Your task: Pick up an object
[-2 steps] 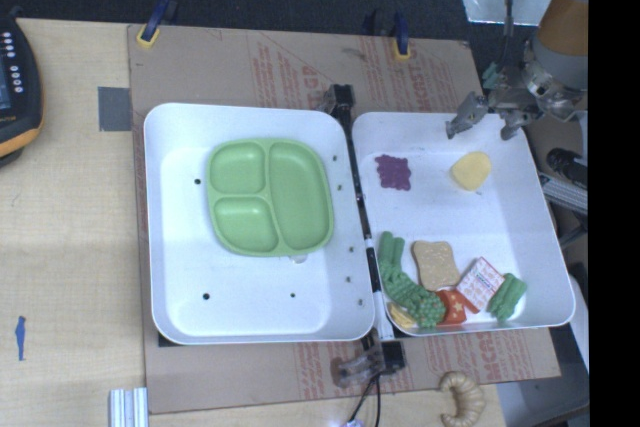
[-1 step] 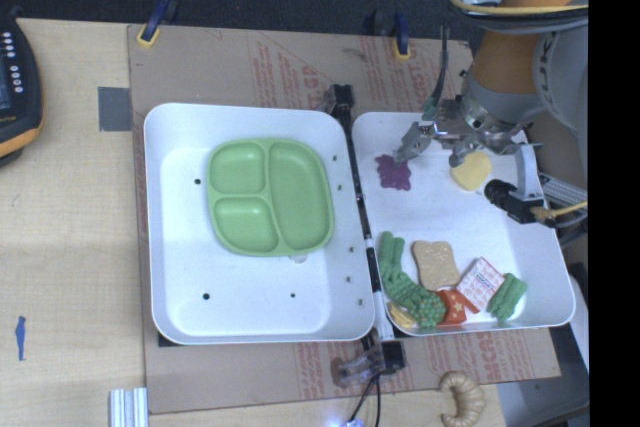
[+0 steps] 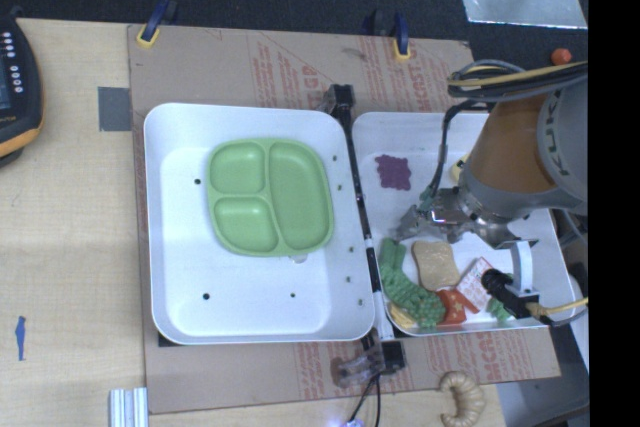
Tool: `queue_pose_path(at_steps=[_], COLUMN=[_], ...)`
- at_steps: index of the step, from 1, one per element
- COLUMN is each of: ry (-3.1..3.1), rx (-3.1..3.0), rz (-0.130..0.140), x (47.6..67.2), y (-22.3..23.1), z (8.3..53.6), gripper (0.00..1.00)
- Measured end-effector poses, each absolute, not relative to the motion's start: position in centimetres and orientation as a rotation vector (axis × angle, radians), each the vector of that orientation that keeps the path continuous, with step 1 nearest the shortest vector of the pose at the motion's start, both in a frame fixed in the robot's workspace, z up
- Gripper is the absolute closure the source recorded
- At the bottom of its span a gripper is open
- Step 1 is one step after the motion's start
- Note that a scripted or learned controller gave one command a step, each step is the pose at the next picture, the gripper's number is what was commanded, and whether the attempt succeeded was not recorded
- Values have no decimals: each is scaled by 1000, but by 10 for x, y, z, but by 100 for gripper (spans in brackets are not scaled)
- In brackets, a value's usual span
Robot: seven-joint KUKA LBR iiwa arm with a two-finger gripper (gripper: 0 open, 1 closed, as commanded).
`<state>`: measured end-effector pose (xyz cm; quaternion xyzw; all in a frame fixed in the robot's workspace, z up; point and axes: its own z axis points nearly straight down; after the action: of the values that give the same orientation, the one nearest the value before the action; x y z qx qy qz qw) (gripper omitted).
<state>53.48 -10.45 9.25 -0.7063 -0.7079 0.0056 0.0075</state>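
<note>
- Pale wooden bench with a brown cardboard sheet on it. Two white bins sit side by side on the sheet, and there is dark floor along the top of the view.
- Gripper hangs over the middle of the right bin, low and close to the items. The wrist blocks the view, so I cannot tell if it is open or closed. Nothing visibly held.
- Grey arm with orange band covers the right bin's right half.
- Tan slice lies in the right bin, just below the gripper.
- Green leafy piece lies along the right bin's left wall, beside the tan slice.
- Red piece and white-and-red packet are in the right bin's lower part, right of the tan slice.
- Yellow piece is in the right bin's lower left corner, partly under the green leafy piece.
- Purple patch lies alone in the right bin's upper left part, apart from the rest.
- Left bin touches the right bin's left side and holds a green divided plate, lying flat.
- Black clip sits at the top of the seam by the right bin.
- Blue clamp is on the sheet edge above the right bin. A second clamp is far to the left.
- Beige curled thing lies on the bench below the right bin.
- Grey tape square and a black-and-orange controller are far left of the right bin.
</note>
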Motion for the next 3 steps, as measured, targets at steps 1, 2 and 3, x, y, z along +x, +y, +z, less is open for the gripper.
queue_pose_path(at_steps=[1,2,3], ry=[-2227,-2229,-2218], rx=[-2217,-2217,-2211], rz=[1,-3,11], x=[577,632,551], y=[-125,-125,-104], z=[92,93,91], gripper=[0,0,0])
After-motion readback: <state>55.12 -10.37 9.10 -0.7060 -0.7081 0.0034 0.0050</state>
